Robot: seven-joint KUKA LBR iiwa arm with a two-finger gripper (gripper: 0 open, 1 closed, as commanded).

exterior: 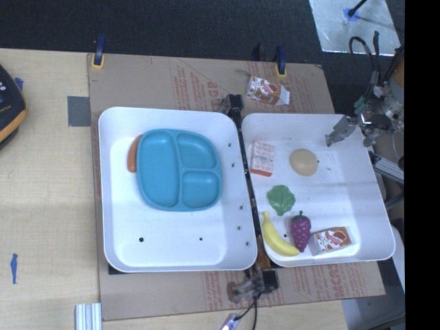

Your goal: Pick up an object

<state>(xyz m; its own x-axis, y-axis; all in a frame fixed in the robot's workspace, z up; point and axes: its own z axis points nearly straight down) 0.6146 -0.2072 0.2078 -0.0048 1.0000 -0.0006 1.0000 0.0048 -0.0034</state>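
A lab: clamped cardboard [206, 81], toy-food bins [172, 253]

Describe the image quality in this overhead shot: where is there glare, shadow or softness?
Camera view: the white bins are brightly lit, nearly washed out along their rims; the blue tray casts a soft shadow on the left bin's floor; the whole frame is slightly soft, so print on the small packets is unreadable; the pincer at the right is blurry against the bin edge.

Bare floor [344, 191] right of the cookie [303, 161]; food crowds the near edge.
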